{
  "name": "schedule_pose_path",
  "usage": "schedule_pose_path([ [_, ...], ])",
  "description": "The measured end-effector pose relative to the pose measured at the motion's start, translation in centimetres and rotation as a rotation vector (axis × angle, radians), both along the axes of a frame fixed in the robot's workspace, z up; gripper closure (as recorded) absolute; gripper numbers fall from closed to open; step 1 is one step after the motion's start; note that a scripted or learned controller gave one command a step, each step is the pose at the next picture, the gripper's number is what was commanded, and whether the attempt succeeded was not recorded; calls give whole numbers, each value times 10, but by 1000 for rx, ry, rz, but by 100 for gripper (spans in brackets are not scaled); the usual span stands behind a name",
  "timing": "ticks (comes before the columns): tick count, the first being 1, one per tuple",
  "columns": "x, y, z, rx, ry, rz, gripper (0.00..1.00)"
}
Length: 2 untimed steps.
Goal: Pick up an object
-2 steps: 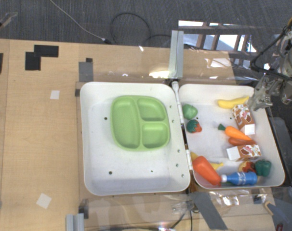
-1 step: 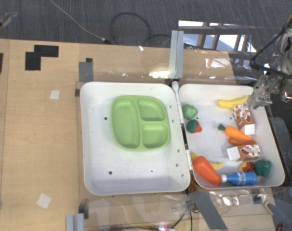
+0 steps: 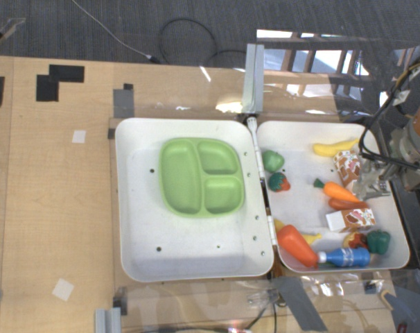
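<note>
Gripper: poised over the right bin near its right wall; opening and hold cannot be told. Just beside it: orange carrot, patterned carton, second small carton. Farther off: yellow banana, blue bottle, large orange carrot, green pieces by the divider. Left bin: green sectioned plate.

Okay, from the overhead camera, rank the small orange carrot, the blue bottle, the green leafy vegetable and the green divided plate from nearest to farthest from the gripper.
Measured from the gripper at the right bin's right side:
1. Small orange carrot, just to its left.
2. Blue bottle, at the right bin's front edge.
3. Green leafy vegetable, at the right bin's left wall.
4. Green divided plate, in the left bin.
</note>
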State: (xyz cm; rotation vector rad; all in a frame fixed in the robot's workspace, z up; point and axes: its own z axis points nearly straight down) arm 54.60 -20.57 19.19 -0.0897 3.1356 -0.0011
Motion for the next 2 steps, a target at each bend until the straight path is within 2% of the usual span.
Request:
schedule_pose_path([
  [1,1,1,2,-1,-4,1,0],
  [2,-27,0,-96,-2,-7,103,0],
])
